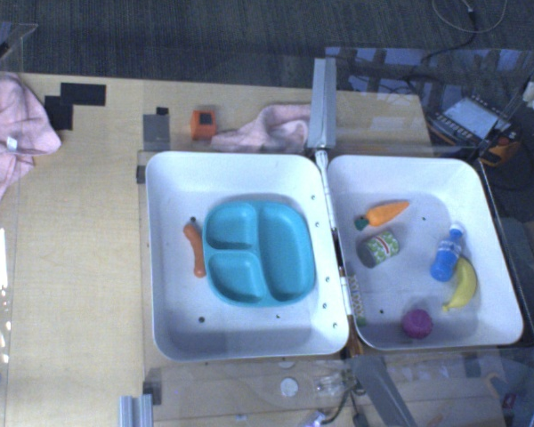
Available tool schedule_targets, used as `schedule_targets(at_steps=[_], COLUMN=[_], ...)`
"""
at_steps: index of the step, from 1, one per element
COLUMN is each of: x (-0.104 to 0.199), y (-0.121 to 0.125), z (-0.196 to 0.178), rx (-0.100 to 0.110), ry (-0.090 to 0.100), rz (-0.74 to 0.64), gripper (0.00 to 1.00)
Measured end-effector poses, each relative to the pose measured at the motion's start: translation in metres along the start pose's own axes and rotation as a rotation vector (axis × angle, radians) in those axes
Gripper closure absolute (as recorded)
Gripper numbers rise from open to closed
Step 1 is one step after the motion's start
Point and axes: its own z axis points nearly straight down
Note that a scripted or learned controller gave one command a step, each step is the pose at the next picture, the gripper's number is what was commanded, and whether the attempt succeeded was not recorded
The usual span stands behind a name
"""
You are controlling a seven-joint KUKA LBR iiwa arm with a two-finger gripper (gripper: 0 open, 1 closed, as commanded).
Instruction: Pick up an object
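Approach step, nothing grasped yet; hand state cannot tell. Right bin (pixel 481 181) holding carrot (pixel 384 213), can (pixel 378 247), bottle (pixel 446 256), banana (pixel 463 285), purple ball (pixel 417 323). Next: descend over one, close.

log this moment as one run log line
stage: pre-grasp | left bin: blue tray, orange tool | right bin: carrot, can, bottle, banana, purple ball
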Motion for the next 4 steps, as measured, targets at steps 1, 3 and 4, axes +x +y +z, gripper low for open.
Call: schedule_targets(at_steps=[1, 3, 4], x=[-0.003, -0.009, -0.011], y=[0.001, 0.004, 0.006], z=[-0.013, -0.041, -0.055], rx=[0.000, 0.000, -0.001], ry=[-0.017, -0.051, -0.068], rz=[-0.001, -0.004, -0.006], gripper=[1.00, 1.00, 1.00])
